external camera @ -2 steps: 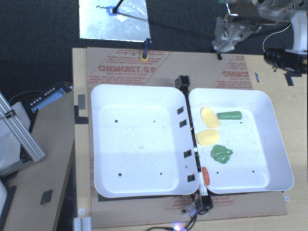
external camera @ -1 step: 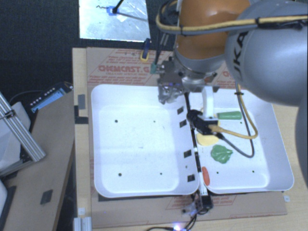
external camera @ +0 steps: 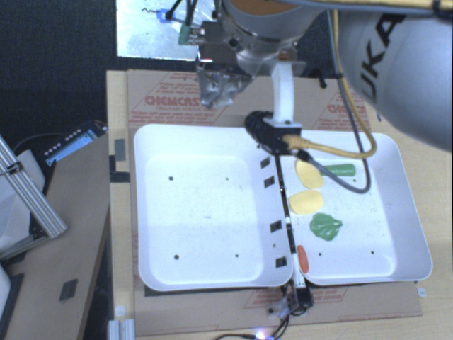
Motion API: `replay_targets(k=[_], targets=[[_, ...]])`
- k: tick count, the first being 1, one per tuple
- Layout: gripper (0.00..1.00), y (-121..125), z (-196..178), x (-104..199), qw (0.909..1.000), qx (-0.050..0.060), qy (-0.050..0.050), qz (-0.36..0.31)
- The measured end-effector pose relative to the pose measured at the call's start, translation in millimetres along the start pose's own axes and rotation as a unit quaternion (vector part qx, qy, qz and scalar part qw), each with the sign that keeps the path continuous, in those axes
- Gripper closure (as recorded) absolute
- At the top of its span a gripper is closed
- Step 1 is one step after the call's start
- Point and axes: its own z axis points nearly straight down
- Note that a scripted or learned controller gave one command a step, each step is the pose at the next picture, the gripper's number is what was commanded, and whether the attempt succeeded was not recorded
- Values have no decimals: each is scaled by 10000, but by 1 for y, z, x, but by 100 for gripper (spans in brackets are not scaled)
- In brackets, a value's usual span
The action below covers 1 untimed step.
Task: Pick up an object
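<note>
**Small pieces lying along the right bin's inner edge, arm hanging over the far rims**

Nearest the camera, the desk (external camera: 78, 261) is showing as tan board at the left, with a printed cardboard sheet (external camera: 177, 101) poking out from under both bins. The left bin (external camera: 152, 268) is carrying no loose things on its floor, only a few dark dots, so it is offering wide open room. The right bin (external camera: 396, 261) is holding everything, crowded toward the divider between the two bins: an orange piece (external camera: 302, 258) lying right against that inner wall at the near end, a green leafy piece (external camera: 325, 226) just beyond it, then two yellow pieces, the nearer one (external camera: 306, 202) and the farther one (external camera: 308, 175), with a green stick (external camera: 338, 169) just beside the farther yellow piece. The right half of that bin's floor is lying bare.

Farther back, a black fitting with a yellow cable (external camera: 333, 151) is sitting over the far end of the divider. The hand (external camera: 219, 91) is hanging above the far rim of the left bin, blurred and partly hidden by the grey arm (external camera: 396, 55), which is cut off by the top and right edges; whether it is clenched or released, I cannot tell.
</note>
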Motion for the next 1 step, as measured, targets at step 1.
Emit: replay_targets(k=[1], targets=[[100,-55,-55,-4,10000,53,-26,38]])
